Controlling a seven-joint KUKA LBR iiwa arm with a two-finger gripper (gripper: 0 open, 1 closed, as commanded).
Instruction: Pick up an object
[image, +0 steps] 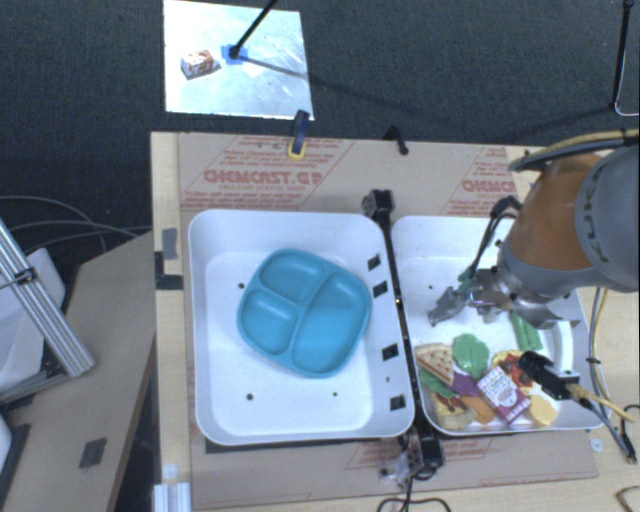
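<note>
In the right bin's (420, 240) near corner I judge the toy food pile (480, 385) light, rigid, graspable across narrow edges; pincer (445, 307) state: cannot tell.

Toy food pile (485, 380) (mixed colours), heaped in right bin's near corner

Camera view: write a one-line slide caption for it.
KUKA arm's gripper hovers in the right bin above a pile of toy food; a blue divided plate sits in the left bin.
</note>
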